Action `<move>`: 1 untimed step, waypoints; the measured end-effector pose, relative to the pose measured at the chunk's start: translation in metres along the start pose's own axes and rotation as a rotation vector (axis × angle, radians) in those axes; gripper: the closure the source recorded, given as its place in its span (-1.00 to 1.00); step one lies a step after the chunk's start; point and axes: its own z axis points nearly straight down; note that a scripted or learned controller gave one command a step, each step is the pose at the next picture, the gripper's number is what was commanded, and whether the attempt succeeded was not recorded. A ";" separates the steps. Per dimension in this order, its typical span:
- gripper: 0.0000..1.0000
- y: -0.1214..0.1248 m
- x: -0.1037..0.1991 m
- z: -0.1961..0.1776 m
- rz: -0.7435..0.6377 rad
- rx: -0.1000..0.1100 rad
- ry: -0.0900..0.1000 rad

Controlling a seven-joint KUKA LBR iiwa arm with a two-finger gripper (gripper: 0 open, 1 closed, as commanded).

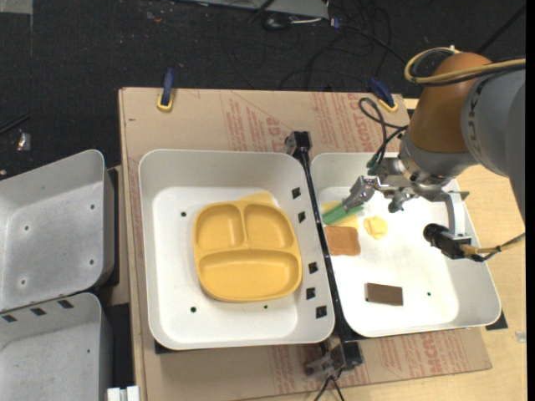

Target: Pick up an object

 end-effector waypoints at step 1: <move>-1.00 0.009 0.001 0.059 0.001 -0.004 -0.001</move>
